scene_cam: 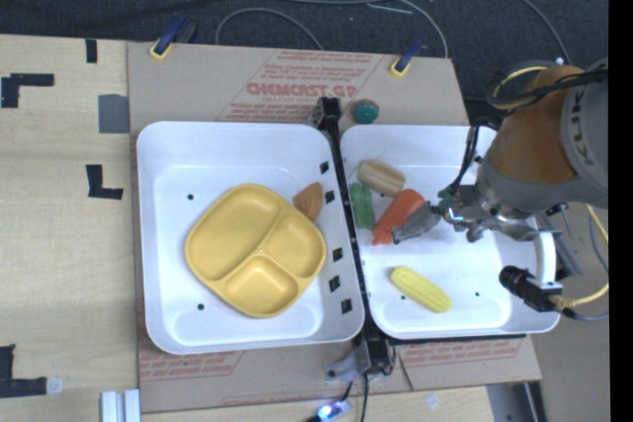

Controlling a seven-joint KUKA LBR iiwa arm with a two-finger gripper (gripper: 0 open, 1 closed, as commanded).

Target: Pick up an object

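While the grey arm is reaching in from the right, its gripper (pixel 413 226) is sitting against the smooth orange toy carrot (pixel 394 213); finger spacing is unclear. Both glossy white bins are resting on cardboard (pixel 297 79). Sharing the right bin (pixel 495 306) are a bumpy yellow corn cob (pixel 420 289), green piece (pixel 362 207) and tan roll (pixel 381 177). Lying in the left bin (pixel 163 212) is a divided yellow plate (pixel 255 249).

Fixed overhead camera, slanting down on both bins (pixel 158 212)

Gripper (pixel 413 226) against carrot (pixel 394 213) in right bin (pixel 495 316).
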